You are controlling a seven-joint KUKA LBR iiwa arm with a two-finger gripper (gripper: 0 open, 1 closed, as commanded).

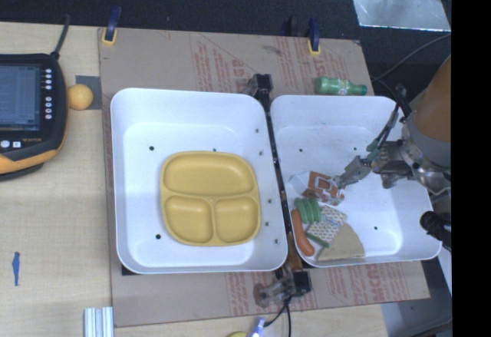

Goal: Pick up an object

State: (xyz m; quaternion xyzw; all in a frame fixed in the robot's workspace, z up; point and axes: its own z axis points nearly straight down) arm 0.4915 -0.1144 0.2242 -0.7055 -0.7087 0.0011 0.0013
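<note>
I have the gripper [343,177] low in the right white bin [383,117], just beside the small brown-and-white card packet [324,186] near the bin's left wall. Jaws: I cannot tell. I'd centre over the packet before closing.

The pincer [343,176] reaches into the right bin [383,117] just beside a small carton [324,186].

Divided tray [209,197] in left bin [130,174]; small items [322,213] clustered in right bin [330,117].

Yellow tray [209,198]; white bins [138,117]; green bottle [341,86]; orange carrot [301,234]
</note>
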